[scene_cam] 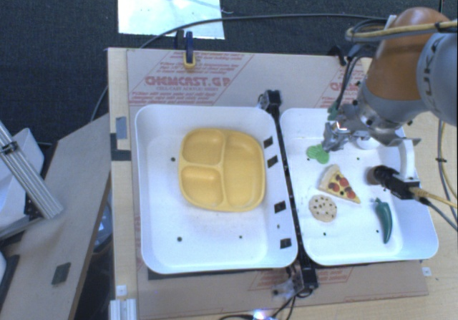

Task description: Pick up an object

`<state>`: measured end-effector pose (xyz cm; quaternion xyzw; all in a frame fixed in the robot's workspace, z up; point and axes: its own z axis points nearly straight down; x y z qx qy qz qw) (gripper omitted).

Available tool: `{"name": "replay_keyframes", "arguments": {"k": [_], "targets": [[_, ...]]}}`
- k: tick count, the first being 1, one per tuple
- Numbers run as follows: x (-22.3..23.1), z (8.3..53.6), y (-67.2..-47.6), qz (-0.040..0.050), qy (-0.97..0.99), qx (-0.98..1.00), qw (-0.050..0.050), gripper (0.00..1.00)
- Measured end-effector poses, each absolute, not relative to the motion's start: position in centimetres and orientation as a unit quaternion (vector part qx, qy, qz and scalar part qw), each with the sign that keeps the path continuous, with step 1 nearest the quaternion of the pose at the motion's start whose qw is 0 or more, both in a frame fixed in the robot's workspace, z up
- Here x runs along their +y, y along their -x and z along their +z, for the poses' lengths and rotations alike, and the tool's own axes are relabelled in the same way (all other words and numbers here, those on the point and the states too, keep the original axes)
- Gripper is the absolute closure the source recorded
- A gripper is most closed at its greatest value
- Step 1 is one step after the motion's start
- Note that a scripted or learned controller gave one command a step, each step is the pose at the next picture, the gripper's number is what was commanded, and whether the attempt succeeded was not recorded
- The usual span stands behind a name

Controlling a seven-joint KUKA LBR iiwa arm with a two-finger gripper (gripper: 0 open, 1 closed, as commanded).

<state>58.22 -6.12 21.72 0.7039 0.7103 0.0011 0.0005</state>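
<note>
Objects for picking all lie in right bin [429, 243], none lifted yet; grasp left to do. Near to far: one green pepper [384, 220], one cookie [323, 207], one pizza slice [338, 184], one green piece [317, 153] under gripper [333, 141]. Jaws' state: cannot tell. Left bin [154, 240]: one yellow tray [220, 168]. Worktop [154, 71] beyond.

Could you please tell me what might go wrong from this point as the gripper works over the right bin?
The gripper hangs at the edge of a small green object, so it may catch only the rim and slip off. The pizza slice lies close below and could be nudged. Cables trail near the green pepper and might snag.
</note>
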Motion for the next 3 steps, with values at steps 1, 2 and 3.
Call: {"name": "replay_keyframes", "arguments": {"k": [1,2,3], "targets": [[-0.3,21.1,-59.0,0.0013,-0.703,0.711,0.0,1.0],[5.2,20.7,-60.4,0.0015,-0.703,0.711,0.0,1.0],[10.5,23.0,-62.0,0.0026,-0.704,0.711,0.001,1.0]]}}
